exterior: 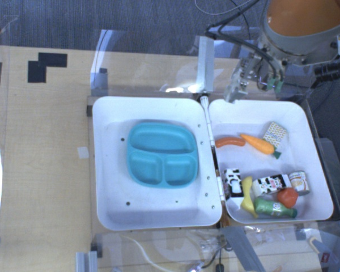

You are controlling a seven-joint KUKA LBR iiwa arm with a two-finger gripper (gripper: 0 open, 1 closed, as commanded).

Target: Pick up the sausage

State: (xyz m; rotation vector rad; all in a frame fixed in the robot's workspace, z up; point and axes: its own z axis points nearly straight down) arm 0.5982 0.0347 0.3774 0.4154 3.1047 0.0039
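Sausage (230,142) — one, beside one carrot (258,144)

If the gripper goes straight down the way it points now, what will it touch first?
Probably the back rim of the right bin, or bare floor just inside it. The gripper hangs there, well short of the sausage. Depth is unclear.

The sausage (230,142) lies near the right bin's (306,118) left wall, open white floor behind it toward the far rim. The carrot (258,144) sits just beside its right end. Other items crowd the bin's near half, well apart.
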